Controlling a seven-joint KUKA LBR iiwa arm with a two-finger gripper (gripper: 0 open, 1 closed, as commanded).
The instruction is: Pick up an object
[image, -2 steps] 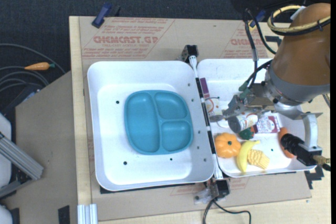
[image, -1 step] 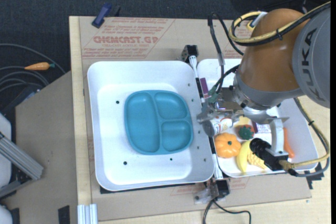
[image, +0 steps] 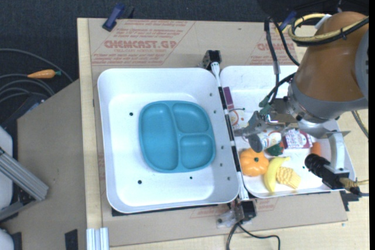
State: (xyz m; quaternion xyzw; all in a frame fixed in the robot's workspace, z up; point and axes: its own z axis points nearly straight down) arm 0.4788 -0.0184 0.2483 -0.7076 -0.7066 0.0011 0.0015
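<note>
While my end effector [image: 256,136] hung low over the right bin [image: 249,76] at the right of the frame, I could not tell how its grip was set, and no object showed in it. The likeliest pick was the orange fruit [image: 252,163], low in that bin just left of the yellow banana [image: 272,173]. I judged it light, rigid and smooth-skinned, apt to roll, so best pinched across its widest middle from directly above.
</note>
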